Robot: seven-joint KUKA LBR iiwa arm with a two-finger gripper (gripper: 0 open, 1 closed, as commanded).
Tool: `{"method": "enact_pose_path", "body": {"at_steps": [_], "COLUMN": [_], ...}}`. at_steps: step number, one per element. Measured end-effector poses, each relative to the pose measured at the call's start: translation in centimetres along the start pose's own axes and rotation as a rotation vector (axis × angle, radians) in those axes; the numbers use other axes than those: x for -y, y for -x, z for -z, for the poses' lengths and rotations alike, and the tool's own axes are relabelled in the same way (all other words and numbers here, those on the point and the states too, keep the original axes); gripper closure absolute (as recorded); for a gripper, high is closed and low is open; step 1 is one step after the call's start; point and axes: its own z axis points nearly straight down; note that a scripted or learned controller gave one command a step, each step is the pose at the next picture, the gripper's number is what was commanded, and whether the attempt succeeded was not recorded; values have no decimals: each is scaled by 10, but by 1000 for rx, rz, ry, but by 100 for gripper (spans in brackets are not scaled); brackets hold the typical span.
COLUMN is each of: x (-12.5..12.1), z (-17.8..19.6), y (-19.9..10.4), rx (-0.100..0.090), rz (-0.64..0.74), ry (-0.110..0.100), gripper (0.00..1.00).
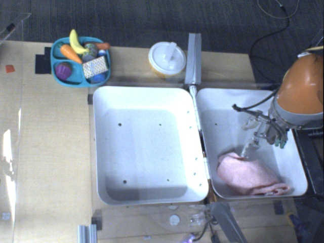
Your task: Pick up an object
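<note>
Hovering tool [251, 147] at upper edge of pink cloth [248, 175], right bin [298, 173].
Can't tell the tool's grip state; cloth lies flat on bin floor, not lifted, so grasp and lift are left. Left bin [101, 151] and toy tray [56, 80] on desk [45, 161] untouched.

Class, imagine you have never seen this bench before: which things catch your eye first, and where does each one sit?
The arm's big orange band stands out at the right edge, with its claw reaching down to the upper edge of a crumpled pink cloth in the right bin. Next comes the blue tray of colourful toy food, behind the left bin at its far left corner, with a white lidded cup further right.
</note>
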Motion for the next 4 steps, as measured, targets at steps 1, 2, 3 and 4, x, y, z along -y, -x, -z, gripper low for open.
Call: {"method": "enact_pose_path", "body": {"at_steps": [1,2,3,4], "x": [55,29,45,16], "z": [40,-35,60,-42], "y": [19,-39,-56,-63], "rx": [4,7,5,10], "rz": [-194,106,102,310], "ry": [-2,-1,-2,-4], "gripper": [0,0,0,0]}}
